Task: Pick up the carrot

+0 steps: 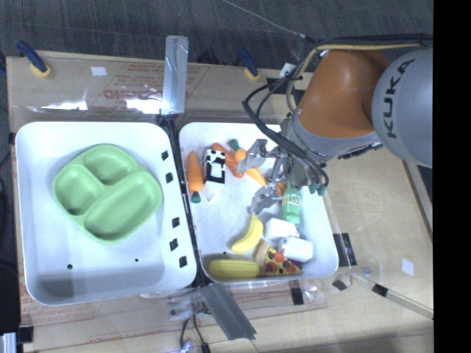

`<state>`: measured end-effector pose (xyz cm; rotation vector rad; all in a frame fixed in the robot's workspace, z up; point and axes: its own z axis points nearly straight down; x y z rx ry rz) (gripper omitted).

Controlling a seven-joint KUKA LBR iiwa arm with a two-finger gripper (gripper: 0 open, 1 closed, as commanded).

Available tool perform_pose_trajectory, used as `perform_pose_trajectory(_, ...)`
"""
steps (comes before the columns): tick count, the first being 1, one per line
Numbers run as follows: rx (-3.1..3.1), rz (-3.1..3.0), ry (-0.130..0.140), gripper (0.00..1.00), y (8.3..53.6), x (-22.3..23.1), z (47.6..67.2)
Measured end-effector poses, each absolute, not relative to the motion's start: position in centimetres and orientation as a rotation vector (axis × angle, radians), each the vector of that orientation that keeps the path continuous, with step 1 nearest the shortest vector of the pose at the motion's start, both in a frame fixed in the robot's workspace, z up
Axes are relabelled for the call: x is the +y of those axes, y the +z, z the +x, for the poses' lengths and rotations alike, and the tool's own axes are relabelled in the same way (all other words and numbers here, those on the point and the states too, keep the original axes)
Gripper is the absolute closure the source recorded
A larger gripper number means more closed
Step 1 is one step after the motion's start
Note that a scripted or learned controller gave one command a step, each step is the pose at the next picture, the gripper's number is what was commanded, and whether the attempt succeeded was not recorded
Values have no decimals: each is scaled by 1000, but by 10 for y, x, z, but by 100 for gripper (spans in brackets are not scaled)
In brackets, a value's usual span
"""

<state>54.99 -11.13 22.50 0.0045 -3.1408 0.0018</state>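
Camera view looks down on the grey arm (346, 101) with its orange band, reaching in from the right over the right bin (320, 197). To the left of the fingers, well apart from them, sits the left bin (29, 197) with a green divided plate (108, 191) lying in it.

The gripper (266, 173) hangs low over the upper middle of the right bin. Its metal fingers (257, 151) look spread, with a gap between the upper one and the lower one, and nothing sits gripped in that gap as far as I can make out; the cables and the clutter around the wrist make it hard to be sure of the exact spread.

The carrot (194, 175) lies to the left of the fingers, apart from them, along the left wall of the right bin, its length running up and down the picture. Between it and the fingers is a black-and-white block (215, 164), just beside the carrot. A small orange piece (237, 160) lies right at the upper finger, seemingly touching it.

Just right of the fingers and slightly below stands a green bottle (292, 206). Below the fingers lie a banana (249, 237), a white block (280, 229), a corn cob (232, 269) and a pizza slice (276, 259).
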Motion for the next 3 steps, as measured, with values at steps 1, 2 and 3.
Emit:
perform_pose_trajectory(1,-3136,-203,1,0,185,-154,586)
perform_pose_trajectory(2,-3115,-349,-2,0,93,-192,601)
perform_pose_trajectory(3,-3126,-334,0,100,108,-190,606)
